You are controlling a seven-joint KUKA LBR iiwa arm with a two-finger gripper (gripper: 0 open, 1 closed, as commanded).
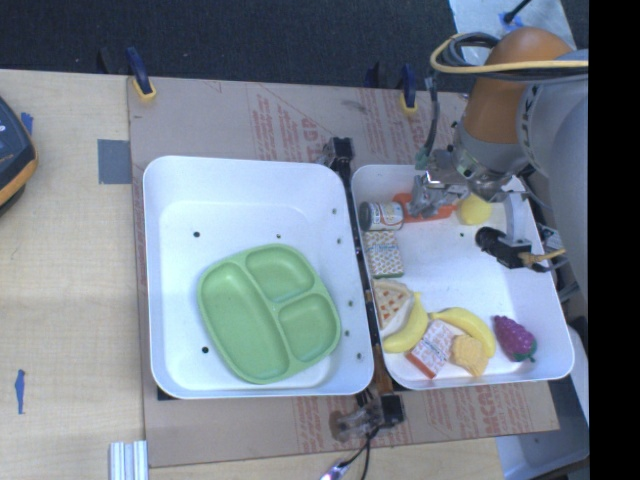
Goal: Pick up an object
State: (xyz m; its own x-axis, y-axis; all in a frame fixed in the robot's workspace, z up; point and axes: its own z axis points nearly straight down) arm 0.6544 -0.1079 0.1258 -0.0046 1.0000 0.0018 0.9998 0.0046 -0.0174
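Gripper (432, 196) low at right bin's (555, 368) far end, just beside small can (381, 215); finger state: cannot tell. Nothing seen lifted. Bananas (455, 325), grapes (513, 337) lie near edge. Pick not yet done.

One fixed camera looks down at a slant from above the worktop (70, 298), far enough to take in both white bins (170, 193) mid-frame; the arm (510, 88) enters upper right.

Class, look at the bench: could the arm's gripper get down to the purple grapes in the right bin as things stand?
Probably yes: the grapes lie uncovered by the right bin's near corner, nothing on top, and the gripper hangs over that bin's far end.
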